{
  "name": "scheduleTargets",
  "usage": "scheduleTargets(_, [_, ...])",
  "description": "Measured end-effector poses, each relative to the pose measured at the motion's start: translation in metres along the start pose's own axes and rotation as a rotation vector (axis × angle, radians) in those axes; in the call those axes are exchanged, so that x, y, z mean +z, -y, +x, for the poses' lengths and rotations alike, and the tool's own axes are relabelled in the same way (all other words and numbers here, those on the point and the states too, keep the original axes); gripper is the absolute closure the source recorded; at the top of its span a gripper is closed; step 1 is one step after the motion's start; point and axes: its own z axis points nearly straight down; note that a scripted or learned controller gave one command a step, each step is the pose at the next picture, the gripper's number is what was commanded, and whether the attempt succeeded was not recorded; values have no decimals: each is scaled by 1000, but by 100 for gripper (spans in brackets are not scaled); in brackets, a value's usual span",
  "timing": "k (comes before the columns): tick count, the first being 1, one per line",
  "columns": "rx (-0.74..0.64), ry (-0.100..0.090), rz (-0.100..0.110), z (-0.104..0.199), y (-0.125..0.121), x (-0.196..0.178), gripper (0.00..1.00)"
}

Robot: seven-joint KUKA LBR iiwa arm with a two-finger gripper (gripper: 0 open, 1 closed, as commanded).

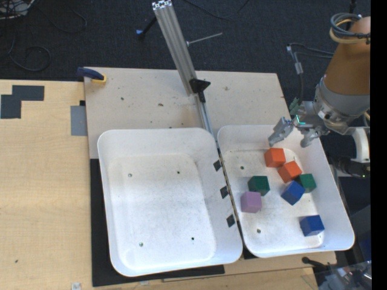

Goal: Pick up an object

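A: Where is the gripper (294, 135) just now?

B: Over the far edge of the right bin (338, 237), hanging from the grey arm (347, 71) that reaches in from the right. Its 2 fingers (279, 132) stand spread apart, and nothing sits between them.

A: So it has hold of nothing?

B: Nothing. The fingers are clear of every block.

A: And the blocks, where do they lie?

B: All 7 are in the right bin. Take the purple block (251, 202) as the mark, sitting close to the bin's left wall. The dark green block (259, 184) is just beyond it, nearly touching. Farther beyond and to the right is an orange block (275, 157), the one nearest the gripper, just below the fingers in the view. A second orange block (289, 171) sits just right of that one, close against it.

A: The blue ones?

B: 1 blue block (292, 193) lies to the right of the purple block, with a small green block (307, 182) touching it on its far right. The other blue block (312, 225) sits apart from the rest, to the right of the purple block and nearer the front rim.

A: And the left bin (115, 144)?

B: It lies left of the purple block, beyond the dividing rims.
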Motion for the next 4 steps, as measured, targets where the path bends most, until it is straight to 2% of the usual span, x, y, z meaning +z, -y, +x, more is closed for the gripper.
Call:
scheduleTargets(2, [1, -1, 8, -9, 3, 124, 0])
scheduleTargets(3, [3, 0, -2, -8, 2, 172, 0])
scheduleTargets(4, [10, -1, -1, -9, 3, 162, 100])
